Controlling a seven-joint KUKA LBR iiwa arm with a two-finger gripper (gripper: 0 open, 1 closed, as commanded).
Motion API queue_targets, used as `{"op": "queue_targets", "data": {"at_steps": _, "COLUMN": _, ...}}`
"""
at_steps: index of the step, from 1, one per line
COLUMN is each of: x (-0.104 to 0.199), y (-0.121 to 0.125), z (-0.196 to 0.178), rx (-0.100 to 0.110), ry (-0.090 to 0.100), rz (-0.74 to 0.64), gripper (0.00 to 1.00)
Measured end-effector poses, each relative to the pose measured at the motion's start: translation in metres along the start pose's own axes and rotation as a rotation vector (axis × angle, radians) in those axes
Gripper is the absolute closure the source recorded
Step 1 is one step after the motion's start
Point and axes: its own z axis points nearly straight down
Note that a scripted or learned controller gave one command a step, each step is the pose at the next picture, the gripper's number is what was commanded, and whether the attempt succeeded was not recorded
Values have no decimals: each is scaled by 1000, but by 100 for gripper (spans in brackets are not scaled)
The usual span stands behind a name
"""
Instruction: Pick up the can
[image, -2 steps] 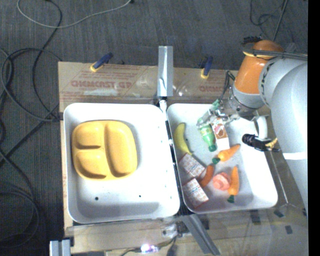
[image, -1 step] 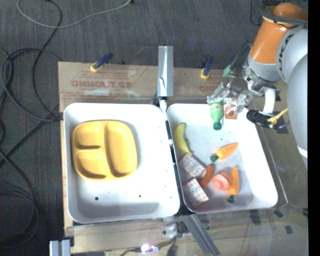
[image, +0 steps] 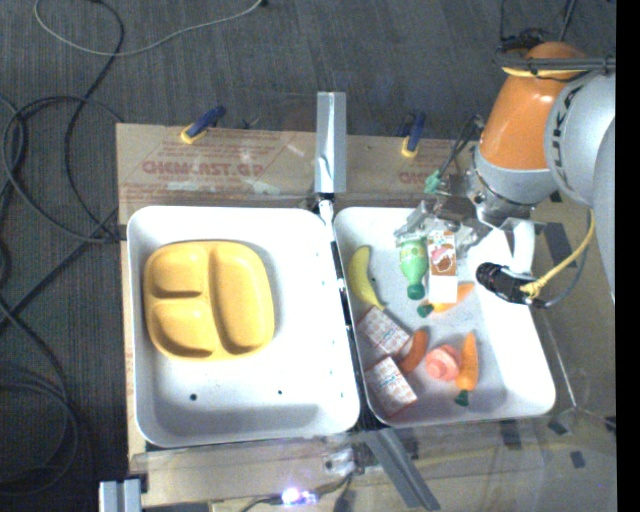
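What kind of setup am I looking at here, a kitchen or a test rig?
Likely a lab test bench: two white bins on clamped cardboard, loose cables on grey carpet, and toy food such as a banana.

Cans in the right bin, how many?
2. One can lies near the right bin's middle left, below the banana. The other can lies near the front edge, beside the carrot. The arm may hide more.

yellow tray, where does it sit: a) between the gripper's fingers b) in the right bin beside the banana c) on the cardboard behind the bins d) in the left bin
d: the yellow tray lies flat in the left bin, apart from the banana and the gripper, which are over in the right bin.
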Motion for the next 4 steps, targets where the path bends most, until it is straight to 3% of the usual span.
{"op": "queue_targets", "data": {"at_steps": 1, "x": 31, "y": 13, "z": -27, "rx": 1, "ry": 1, "rz": 146, "gripper": 100}}
{"op": "queue_targets", "data": {"at_steps": 2, "x": -16, "y": 1, "z": -22, "rx": 1, "ry": -1, "rz": 451, "gripper": 100}}
{"op": "queue_targets", "data": {"at_steps": 3, "x": 8, "y": 59, "z": -28, "rx": 0, "ry": -3, "rz": 914, "gripper": 100}}
{"op": "queue_targets", "data": {"at_steps": 4, "x": 20, "y": 34, "z": -143, "rx": -1, "ry": -2, "rz": 1016, "gripper": 100}}
